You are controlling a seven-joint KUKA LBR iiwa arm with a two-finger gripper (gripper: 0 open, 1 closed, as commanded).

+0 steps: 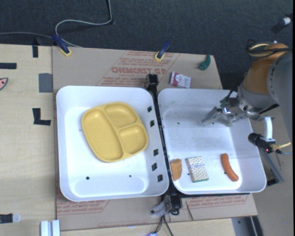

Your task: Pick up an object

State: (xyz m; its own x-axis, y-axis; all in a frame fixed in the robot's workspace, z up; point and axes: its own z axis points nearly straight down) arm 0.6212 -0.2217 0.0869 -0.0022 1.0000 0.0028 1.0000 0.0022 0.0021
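Camera view, from above: the arm (265, 80), grey w/ orange band, reaches in from the right over the right bin (246, 154). Its gripper (214, 117) hangs over the bin's upper half, pointing left; whether it is open or shut can't be told from this angle, and nothing shows between its tips.

Three items lie along the bin's near edge, all well below the gripper and apart from it. The sausage (229, 167) lies below and a bit right of the gripper, tilted. The packet (197, 169), checked pattern, sits almost straight below the gripper. The bun (176, 168), brownish, sits below and left of it, by the bin's left wall.

Left of the gripper, across the divider, the left bin (71, 146) holds a yellow tray (115, 130) w/ three compartments.

Above-left of the gripper, outside the bins, a small red box (180, 79) rests on the cardboard (88, 68).
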